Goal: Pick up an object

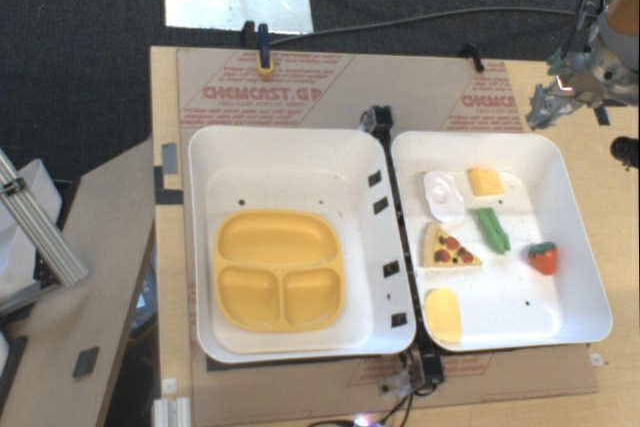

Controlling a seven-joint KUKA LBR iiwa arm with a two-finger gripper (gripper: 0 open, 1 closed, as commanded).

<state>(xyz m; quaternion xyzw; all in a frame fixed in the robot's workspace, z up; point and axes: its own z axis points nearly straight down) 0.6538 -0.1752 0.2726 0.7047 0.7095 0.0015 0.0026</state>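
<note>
The bench (330,80) carries two white bins side by side: the left bin (290,147) holds a yellow tray (280,268) with three compartments, set toward that bin's 7 o'clock. The right bin (575,245) holds the small things. A pizza slice (449,248) lies near its middle, with a white egg (443,194) at 12 o'clock from it and a yellow oval (443,314) at 6 o'clock. A green bean (492,228) lies slantwise just beside the slice at 3 o'clock, a cheese block (485,181) sits at the bean's 12 o'clock, and a strawberry (542,257) (red, green-topped) rests toward the bin's 3 o'clock wall. The gripper (548,105) hangs outside the right bin, at 1 o'clock from it, above the bench; whether it is released or clenched I cannot tell.
</note>
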